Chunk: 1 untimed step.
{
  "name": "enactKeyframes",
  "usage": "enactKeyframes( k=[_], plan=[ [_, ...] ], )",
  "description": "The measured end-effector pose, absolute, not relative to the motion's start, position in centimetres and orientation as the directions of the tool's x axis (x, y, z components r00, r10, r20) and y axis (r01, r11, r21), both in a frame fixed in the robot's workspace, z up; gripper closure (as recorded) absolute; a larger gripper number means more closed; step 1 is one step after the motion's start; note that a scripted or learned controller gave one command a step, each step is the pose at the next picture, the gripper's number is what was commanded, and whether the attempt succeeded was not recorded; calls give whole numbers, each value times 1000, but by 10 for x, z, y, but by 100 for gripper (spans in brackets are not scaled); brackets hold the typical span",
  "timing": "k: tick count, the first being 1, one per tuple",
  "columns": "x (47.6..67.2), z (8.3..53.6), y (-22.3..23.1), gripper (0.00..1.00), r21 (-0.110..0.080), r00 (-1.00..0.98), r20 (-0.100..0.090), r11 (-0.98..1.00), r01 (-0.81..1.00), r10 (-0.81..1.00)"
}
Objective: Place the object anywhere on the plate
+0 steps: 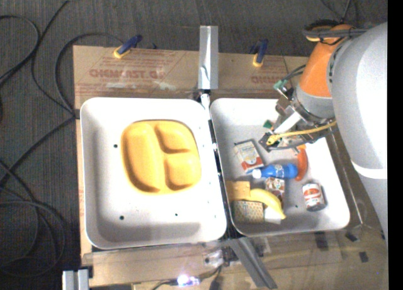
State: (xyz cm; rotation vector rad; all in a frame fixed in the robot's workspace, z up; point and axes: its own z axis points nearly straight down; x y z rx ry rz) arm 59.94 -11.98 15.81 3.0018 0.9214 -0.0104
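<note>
Hovering near a red-and-white carton [247, 155], the jaws' gap cannot be told; labels illegible.

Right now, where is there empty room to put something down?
The yellow plate is bare, and the left bin is bare all around it. In the right bin, only the upper-left corner above the small carton is free. Its front is crowded with the blue bottle, banana and can.

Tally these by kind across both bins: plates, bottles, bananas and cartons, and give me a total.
Yellow plate: 1
Blue bottle: 1
Banana: 1
Small carton: 1
Total: 4
</note>
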Motion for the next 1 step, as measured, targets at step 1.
enactKeyframes(
  k=[1],
  plan=[
    [540, 189, -52, 100, -3, 785, -4, -785, 619, 619]
  ],
)
